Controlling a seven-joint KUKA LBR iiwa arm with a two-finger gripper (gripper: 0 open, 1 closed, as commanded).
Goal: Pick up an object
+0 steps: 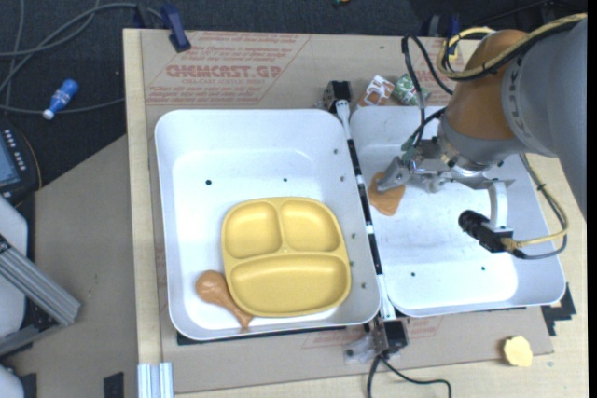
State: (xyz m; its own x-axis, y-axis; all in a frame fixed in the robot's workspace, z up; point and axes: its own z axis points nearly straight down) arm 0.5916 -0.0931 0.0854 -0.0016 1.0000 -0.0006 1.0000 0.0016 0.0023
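Camera view
Arm (522, 79): grey with an orange band, reaching in from 3 o'clock and bending down over the right bin.
Gripper (399, 178): low over the right bin's 9 o'clock side, near the divider between the bins; whether it is spread or pressed together, I cannot tell.
Orange object (385, 196): a small flat orange piece in the right bin, at the bin's 9 o'clock edge, directly under the gripper tip and slightly toward 7 o'clock of it; contact between them is unclear.
Right bin (448, 280): white and shallow, with a black cable connector (483, 230) hanging over its middle.
Left bin (187, 163): white, at 9 o'clock of the right bin and touching it along the divider.
Yellow tray (284, 256): three compartments, lying flat in the left bin's 5 o'clock part.
Orange drumstick (220, 292): at the tray's 8 o'clock corner, partly tucked under its rim.
Yellow piece (517, 350): on the bench at 5 o'clock of the right bin, outside it.
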